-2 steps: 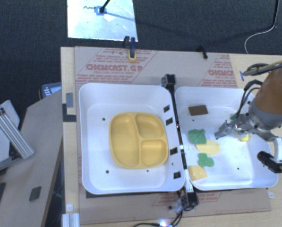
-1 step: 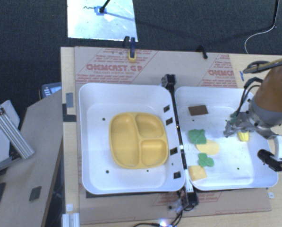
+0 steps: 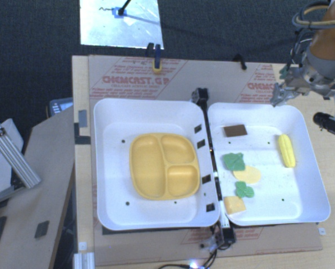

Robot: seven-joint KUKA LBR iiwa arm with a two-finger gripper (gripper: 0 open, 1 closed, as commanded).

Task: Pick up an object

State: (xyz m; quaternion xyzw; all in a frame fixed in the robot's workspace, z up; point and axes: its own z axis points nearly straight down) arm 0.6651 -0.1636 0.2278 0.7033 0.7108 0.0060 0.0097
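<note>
counter carrying two shallow white plastic bins side by side. left bin holding a large yellow three-compartment plastic tray, lying flat, broad and stiff; judged too wide for a two-finger pinch except at the rim, so set aside as a target.

right bin holding the smaller candidates. largest: yellow corn-cob-shaped toy, near the bin's right wall. long axis running roughly from far to near, top end tilted slightly toward the left. judged light, rigid, moulded plastic with a ribbed but probably slick surface. recommended hold: across the short axis at mid-length, jaws closing from left and right, perpendicular to the long axis. risk: rolling sideways if contacted off-centre.

next: brown flat rectangular block at the far left of the bin, long axis left-to-right; thin, likely hard to get under. then green leaf-shaped toy piece, pale yellow round slice touching it, smaller green leaf piece, and small orange-yellow wedge at the near left corner. all flat, light, low-profile; judged poor for a pinch from above.

gripper positioned above the far right corner of the right bin, at its rim, well apart from the corn. nothing between the fingers. spread or pressed together: cannot tell at this size.
</note>
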